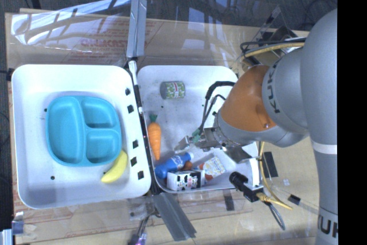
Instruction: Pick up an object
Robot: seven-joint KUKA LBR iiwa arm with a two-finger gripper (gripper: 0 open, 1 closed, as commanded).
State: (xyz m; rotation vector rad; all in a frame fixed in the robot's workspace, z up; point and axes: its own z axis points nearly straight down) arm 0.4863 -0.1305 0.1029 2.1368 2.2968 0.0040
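Hovering low in the right bin (229,74), the gripper (198,137) looks mid-approach, grip state honestly unreadable, with the carrot (155,139) just left and blue bottle (171,164) nearer, so next comes committing downward.

Your arm (309,83), bulky rounded grey links, glossy orange band (246,103) above the wrist, dark KUKA lettering on grey beside it, black cables looping off the wrist, pale ring lower down
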